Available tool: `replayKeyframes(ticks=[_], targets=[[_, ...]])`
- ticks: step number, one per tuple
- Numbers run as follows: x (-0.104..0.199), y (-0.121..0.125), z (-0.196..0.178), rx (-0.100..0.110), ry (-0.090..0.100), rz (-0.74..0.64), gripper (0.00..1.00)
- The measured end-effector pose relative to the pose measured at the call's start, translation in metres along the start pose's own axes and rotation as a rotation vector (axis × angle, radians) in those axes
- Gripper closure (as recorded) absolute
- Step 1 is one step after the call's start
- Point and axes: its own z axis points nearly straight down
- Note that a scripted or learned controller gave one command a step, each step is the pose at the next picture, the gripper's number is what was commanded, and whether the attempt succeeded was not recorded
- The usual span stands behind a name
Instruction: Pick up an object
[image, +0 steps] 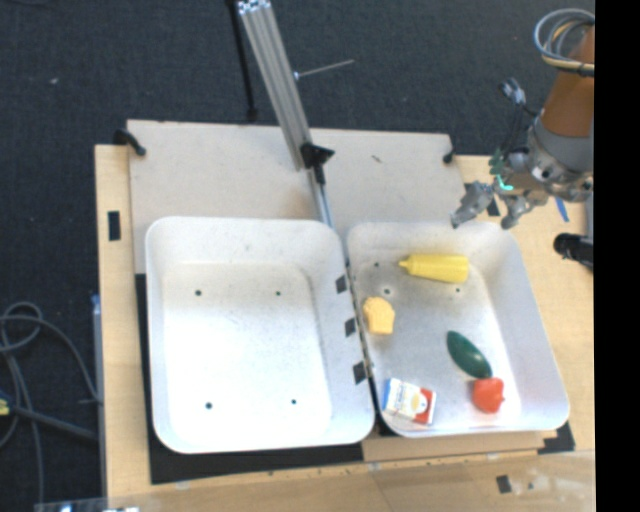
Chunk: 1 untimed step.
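Observation:
The right bin (520, 300) holds a yellow mustard bottle (436, 267) lying near its back wall, a small yellow block (378, 316) by its left wall, a dark green oval object (468, 353), a red tomato-like object (487, 396) and a small red and white carton (409, 402) at the front. My gripper (489, 208) hangs above the bin's back right corner, up and to the right of the mustard bottle. Its fingers are spread open with nothing between them.
The left bin (170, 330) lies beside the right one. A slanted metal rail (280, 90) rises from between the bins at the back. Cables lie on the dark floor at the left (40, 350).

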Motion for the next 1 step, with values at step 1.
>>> replayKeyframes(ticks=[1], targets=[[-0.0001,0.0009,-0.0040,-0.004,-0.004,-0.004,0.00]])
